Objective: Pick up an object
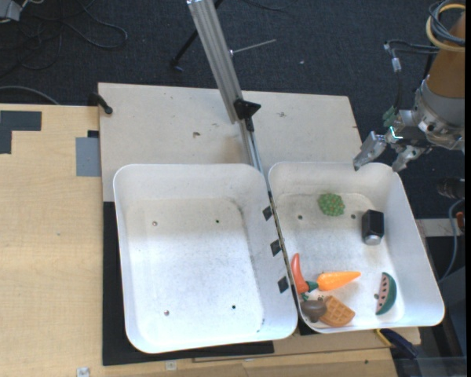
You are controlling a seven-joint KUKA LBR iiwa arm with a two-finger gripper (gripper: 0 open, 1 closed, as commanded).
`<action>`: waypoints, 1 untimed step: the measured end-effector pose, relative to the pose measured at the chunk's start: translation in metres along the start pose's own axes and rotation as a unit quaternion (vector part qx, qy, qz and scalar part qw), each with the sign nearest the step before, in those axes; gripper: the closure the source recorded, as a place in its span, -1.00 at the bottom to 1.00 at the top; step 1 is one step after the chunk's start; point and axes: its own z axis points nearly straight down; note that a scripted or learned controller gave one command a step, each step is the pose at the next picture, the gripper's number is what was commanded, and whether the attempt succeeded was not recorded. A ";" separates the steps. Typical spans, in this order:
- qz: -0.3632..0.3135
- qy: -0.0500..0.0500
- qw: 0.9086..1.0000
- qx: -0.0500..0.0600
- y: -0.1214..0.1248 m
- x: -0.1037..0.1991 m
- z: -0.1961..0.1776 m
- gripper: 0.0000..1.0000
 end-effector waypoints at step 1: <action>-0.002 -0.001 1.000 -0.002 0.001 0.000 -0.003 -1.00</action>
